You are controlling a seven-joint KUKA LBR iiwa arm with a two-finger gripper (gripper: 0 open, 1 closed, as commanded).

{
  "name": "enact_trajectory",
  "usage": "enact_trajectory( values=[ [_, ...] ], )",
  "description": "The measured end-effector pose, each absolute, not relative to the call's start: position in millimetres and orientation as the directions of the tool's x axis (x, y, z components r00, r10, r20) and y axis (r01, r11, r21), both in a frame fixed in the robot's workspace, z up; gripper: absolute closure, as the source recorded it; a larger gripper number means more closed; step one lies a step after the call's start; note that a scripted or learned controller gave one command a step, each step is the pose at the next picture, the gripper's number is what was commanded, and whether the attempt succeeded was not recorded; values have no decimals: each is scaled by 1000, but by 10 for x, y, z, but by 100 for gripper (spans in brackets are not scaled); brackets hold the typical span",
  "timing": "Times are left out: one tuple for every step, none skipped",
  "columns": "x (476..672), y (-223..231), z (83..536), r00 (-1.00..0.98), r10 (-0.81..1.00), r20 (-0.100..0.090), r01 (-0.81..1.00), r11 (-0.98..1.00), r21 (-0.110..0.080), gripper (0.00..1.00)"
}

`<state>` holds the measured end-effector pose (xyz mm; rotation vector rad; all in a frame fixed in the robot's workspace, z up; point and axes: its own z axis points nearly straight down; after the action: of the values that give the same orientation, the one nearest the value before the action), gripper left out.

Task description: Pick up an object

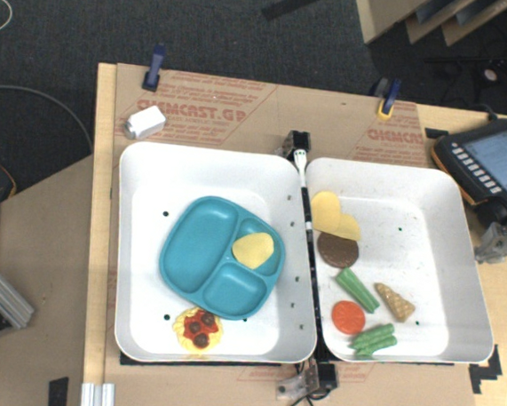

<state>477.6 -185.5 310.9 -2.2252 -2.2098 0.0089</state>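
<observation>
Nothing has been picked up yet; every toy lies flat in the bins, so the whole job is left to do; whether the pincer is spread or pressed together I cannot tell. The things to pick from are mostly in the right bin (466,263) -- a yellow piece (333,214) touching a brown round one (337,249), then a long green stick (357,290), a tan cone (394,300), a red round toy (348,317) and a bunch of green beans (372,339); these lie close together, some touching, so grabbing one may bump the next. In the left bin (135,231) sits a big blue plate (204,255) with a small yellow toy (253,249) in one of its parts; a little pizza toy (197,328) lies just beside the plate's near edge. The cone has the most room around it, so I think it is an easy pick. Outside the bins -- a small white block (145,123) and a dark screen (490,158) rest on the bench, well away from the toys.
</observation>
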Motion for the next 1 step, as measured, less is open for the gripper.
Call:
enact_trajectory(
  values=[
    [4801,-1822,3266,0,1000,-3,1000,0,5,100]
  ],
)
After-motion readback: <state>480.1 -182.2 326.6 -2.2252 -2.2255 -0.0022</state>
